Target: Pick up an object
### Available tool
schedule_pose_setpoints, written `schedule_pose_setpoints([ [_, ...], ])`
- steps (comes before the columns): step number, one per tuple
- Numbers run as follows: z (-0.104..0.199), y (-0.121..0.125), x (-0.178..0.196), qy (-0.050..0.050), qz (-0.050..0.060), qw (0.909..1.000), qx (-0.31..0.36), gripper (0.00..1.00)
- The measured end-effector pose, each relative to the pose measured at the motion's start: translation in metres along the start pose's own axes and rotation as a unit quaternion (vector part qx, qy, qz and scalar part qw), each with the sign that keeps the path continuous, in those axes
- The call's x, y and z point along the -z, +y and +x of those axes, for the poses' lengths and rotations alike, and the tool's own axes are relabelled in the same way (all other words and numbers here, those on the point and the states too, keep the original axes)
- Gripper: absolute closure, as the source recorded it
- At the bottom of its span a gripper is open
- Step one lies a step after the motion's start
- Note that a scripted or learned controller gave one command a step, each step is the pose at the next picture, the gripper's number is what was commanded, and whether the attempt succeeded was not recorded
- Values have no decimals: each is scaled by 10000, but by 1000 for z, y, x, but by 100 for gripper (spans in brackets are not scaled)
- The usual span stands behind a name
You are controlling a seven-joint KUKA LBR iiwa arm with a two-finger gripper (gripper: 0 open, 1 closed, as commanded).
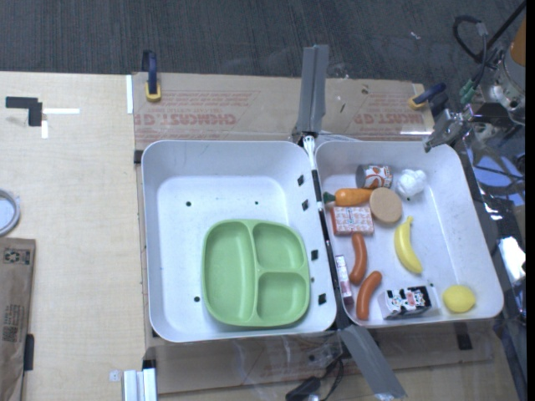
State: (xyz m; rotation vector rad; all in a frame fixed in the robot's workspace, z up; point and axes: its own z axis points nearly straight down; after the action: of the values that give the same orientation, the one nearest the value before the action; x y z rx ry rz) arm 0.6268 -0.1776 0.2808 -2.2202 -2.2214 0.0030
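Two white bins are seen side by side on the desk (67, 182). In the left bin (167, 224) a green plate (255, 272) with three parts is laid flat. All other places are told from this plate. The right bin (464, 224) is just right of it and is filled with toy food. A banana (407, 246) and a lemon (459, 298) are found far to its right. Two sausages (360, 257) and a small black and white carton (408, 301) are placed between plate and lemon. A carrot (353, 196), a pink box (352, 219), a round cookie (386, 205), a can (375, 175) and a white ball (410, 182) are set up and right of the plate. The hand (451, 124) is seen far up and right, over the right bin's top corner. How wide it is open cannot be told, and nothing is seen held in it.
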Motion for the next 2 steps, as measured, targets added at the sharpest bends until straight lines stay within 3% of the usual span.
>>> schedule_pose_setpoints([
  [1, 59, 5, -171, -23, -79, 9964, 842, 0],
  [2, 44, 34, -186, -8, -35, 9981, 619, 0],
])
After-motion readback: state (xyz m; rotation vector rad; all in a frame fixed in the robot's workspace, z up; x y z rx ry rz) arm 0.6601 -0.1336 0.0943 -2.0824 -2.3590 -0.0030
